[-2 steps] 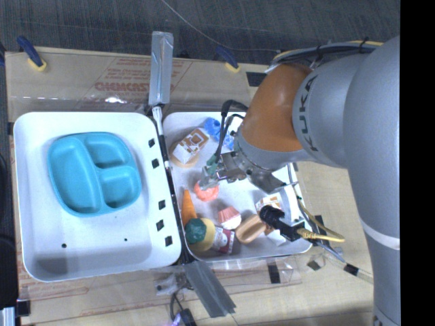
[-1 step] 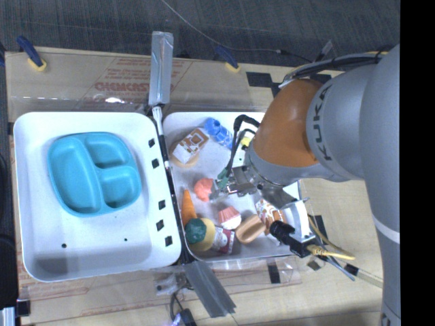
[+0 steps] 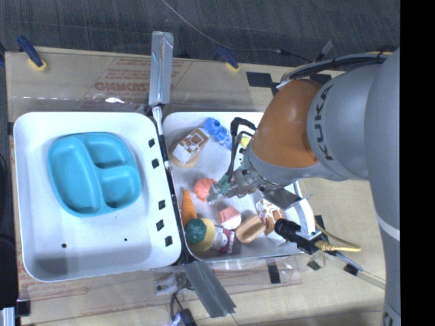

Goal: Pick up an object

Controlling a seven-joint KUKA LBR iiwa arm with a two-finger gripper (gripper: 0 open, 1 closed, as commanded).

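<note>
Notably, the arm (image 3: 319,128) covered much of the right bin (image 3: 178,124); the gripper (image 3: 224,187) sat low beside the pink object (image 3: 203,188), its state undeterminable.

- Bench (image 3: 204,66): brown board across the frame's middle.
- Left bin (image 3: 30,202), white, at left on the bench.
- Right bin (image 3: 178,122), white, at centre, just beside the left one.
- Blue clamps (image 3: 31,53) at the bench's upper edge.

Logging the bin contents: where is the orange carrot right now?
The orange carrot lies in the right white bin, against its left wall, just above the green-capped round toy.
</note>
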